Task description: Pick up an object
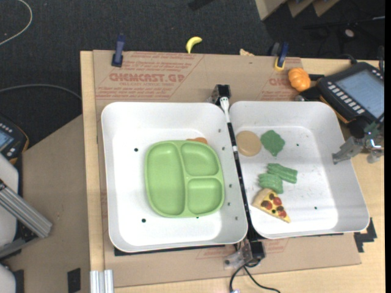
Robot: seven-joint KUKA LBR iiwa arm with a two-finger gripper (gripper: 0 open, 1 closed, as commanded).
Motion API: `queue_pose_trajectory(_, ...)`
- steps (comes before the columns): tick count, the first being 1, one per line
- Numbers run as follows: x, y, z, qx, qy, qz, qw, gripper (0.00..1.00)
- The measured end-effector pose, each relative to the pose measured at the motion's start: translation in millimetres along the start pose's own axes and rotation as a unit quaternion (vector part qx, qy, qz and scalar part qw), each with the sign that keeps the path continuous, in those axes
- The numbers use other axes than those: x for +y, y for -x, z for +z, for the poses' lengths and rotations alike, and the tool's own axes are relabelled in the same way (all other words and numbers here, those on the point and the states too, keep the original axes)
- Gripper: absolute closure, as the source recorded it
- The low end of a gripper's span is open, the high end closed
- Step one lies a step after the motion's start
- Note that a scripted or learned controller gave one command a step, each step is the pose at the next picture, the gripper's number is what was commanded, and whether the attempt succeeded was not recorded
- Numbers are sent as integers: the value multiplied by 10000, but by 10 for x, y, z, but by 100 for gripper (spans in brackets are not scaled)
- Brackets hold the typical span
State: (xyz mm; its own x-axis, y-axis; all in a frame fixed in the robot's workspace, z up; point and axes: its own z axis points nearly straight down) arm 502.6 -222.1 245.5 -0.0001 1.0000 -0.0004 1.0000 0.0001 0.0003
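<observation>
The right bin [317,218] holds a round tan cookie [248,143], a green leafy toy [272,141], a green bean bundle [278,176] and a pizza slice [271,204]. In the left bin [122,139] lies a green divided plate [183,178], with a small orange piece [197,140] peeking out at its far edge. My gripper [358,150] hangs at the right bin's right rim, well right of the food toys. Its fingers look open, with nothing between them.
A control pendant [357,93] sits at the back right, next to a small orange fruit [298,78]. A yellow banana toy [193,43] and blue clamps [118,50] lie along the board's far edge. A black divider [231,140] runs between the bins.
</observation>
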Motion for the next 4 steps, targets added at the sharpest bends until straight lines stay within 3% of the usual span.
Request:
queue_pose_trajectory(1, 6, -725, 1185, 39, -58, -29, 10000, 0)
queue_pose_trajectory(2, 127, -1326, 1634, 24, -23, -31, 10000, 0)
queue_pose_trajectory(3, -226, -1616, 67, 4, 61, -24, 10000, 0)
queue_pose_trajectory(4, -243, -1583, 636, 10, -32, 8, 10000, 0)
